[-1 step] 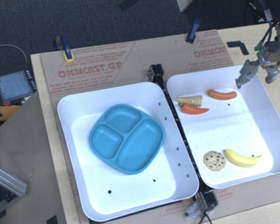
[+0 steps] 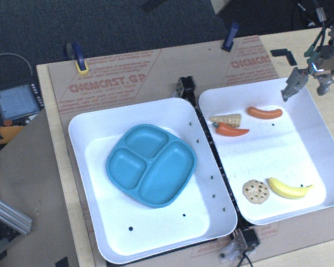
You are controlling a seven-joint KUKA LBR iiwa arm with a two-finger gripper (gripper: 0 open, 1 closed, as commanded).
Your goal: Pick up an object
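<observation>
The right bin (image 2: 326, 135) holds several toy foods. An orange sausage (image 2: 265, 112) lies near its back, with a pale corn piece (image 2: 226, 119) and a red-orange carrot (image 2: 231, 130) to its left. A round cookie (image 2: 255, 191) and a yellow banana (image 2: 288, 188) lie near the front. My gripper (image 2: 308, 85) hangs over the bin's back right corner, to the right of the sausage and above it. Its fingers (image 2: 291, 85) are spread open with nothing between them.
In the left bin (image 2: 91, 174) lies a blue divided plate (image 2: 152, 164). The bins stand on a cardboard sheet (image 2: 144, 70) held by clamps at the back. A pendant with a screen (image 2: 14, 101) sits off the bench at the far left.
</observation>
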